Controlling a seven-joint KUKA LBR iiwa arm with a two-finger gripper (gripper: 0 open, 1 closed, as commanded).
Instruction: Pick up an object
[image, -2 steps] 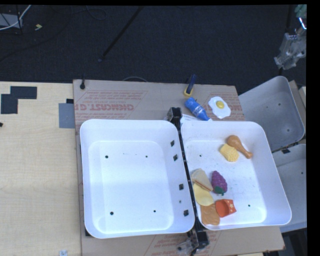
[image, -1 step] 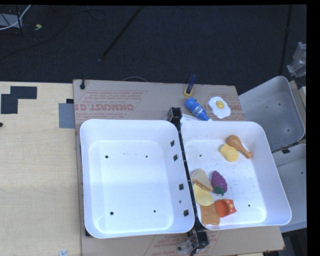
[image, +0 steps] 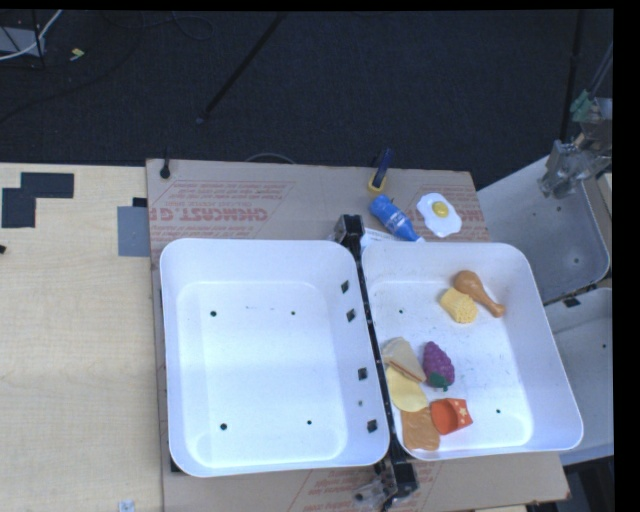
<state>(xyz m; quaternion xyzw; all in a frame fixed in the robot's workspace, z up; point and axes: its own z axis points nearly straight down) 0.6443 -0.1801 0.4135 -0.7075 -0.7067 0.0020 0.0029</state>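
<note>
Single fixed camera, above the bench (image: 80, 330), slanted down, both bins (image: 262, 262)

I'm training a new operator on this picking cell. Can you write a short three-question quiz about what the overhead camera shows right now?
1. True or false: the purple grapes lie in the left bin.
2. Which item lies outside both bins, on the cardboard behind them? A) the chicken drumstick B) the fried egg C) the red fries carton
3. Fill in: the blue bottle lies just behind the far rim of the ______ bin.

Key
1. False: the grapes are in the right bin.
2. B
3. right
</note>
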